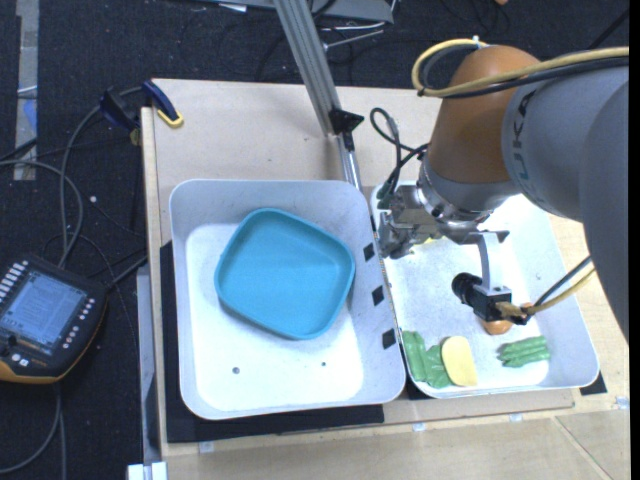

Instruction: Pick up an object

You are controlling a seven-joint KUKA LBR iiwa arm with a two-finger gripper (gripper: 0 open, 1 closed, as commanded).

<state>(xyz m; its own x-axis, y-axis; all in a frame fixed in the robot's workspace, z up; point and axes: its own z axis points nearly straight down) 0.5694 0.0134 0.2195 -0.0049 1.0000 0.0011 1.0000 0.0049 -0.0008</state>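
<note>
- Yellow piece [459, 361] lies at the near edge of the right bin [548, 268], a rounded lump touching a green leafy piece [424, 358] on its left.
- A second green piece [524, 350], knobbly and bean-like, lies near the yellow one on its right, apart from it.
- Just behind these lies a small orange thing [494, 323], mostly covered by robot hardware, so its shape is hard to make out.
- The left bin [300, 373] holds a blue square dish [285, 286], tilted, with its rounded corners clear of the walls.
- The gripper [395, 238] hangs low at the right bin's left wall, well apart from the yellow piece. Cables and shadow crowd it, so I cannot tell whether the jaws are wide or narrow, and nothing can be seen between them.
- The grey arm [570, 138] with its orange band [480, 118] covers the far part of the right bin and is cut off at the right.
- On the table [220, 128], a metal rail [310, 53] slants away and runs out of the top.
</note>
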